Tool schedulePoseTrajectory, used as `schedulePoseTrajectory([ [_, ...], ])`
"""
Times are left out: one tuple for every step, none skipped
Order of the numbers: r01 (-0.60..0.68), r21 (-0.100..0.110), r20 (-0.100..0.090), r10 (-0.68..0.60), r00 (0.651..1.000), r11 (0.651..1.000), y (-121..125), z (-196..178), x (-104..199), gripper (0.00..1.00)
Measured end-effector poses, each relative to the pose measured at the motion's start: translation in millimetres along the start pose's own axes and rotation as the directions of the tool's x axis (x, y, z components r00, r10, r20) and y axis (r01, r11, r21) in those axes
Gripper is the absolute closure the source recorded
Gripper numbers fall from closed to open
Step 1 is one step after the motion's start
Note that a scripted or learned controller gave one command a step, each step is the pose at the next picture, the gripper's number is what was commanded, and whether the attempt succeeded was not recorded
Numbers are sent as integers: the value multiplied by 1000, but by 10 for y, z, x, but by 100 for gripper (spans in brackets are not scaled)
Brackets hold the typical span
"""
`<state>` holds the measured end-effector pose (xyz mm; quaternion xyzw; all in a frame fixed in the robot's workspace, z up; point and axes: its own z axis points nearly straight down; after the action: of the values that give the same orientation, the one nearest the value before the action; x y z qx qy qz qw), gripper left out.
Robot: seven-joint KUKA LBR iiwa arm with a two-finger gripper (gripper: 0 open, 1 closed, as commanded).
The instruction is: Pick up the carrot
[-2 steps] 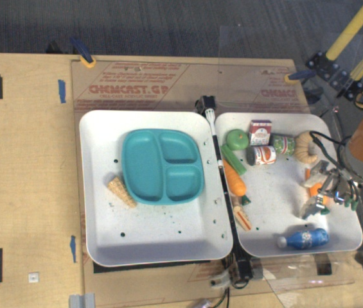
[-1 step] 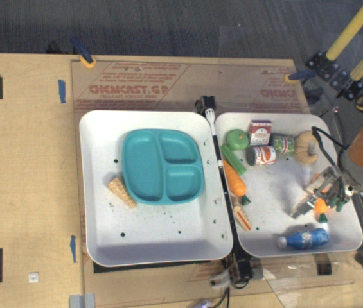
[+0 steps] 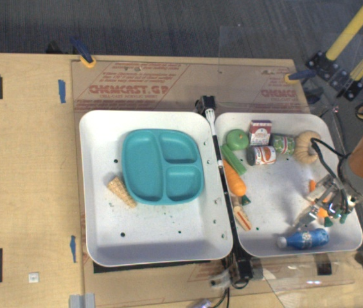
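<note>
The carrot (image 3: 236, 181) is orange with a green top. It lies at a slant along the left wall of the right bin (image 3: 277, 201), pointing toward the near side. My gripper (image 3: 322, 207) hangs low over the right side of that same bin, well to the right of the carrot and apart from it. Small orange and green bits show around the gripper head. A blue bottle (image 3: 304, 239) lies just in front of the gripper.
Behind the carrot sit a green round fruit (image 3: 236, 138), a red and white carton (image 3: 260, 133), two cans (image 3: 262, 155) and a beige lump (image 3: 306, 147). A small orange piece (image 3: 241, 219) lies near the carrot. The left bin (image 3: 97, 230) holds a teal divided plate (image 3: 163, 167) and a cracker (image 3: 122, 192).
</note>
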<state>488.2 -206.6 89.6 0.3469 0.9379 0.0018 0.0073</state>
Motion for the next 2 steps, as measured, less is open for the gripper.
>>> schedulePoseTrajectory([
  [-384, -1, -34, 384, 923, 923, 211, 6, -221, 0],
  [-609, -7, -22, 609, 793, 793, 140, 4, 22, 0],
])
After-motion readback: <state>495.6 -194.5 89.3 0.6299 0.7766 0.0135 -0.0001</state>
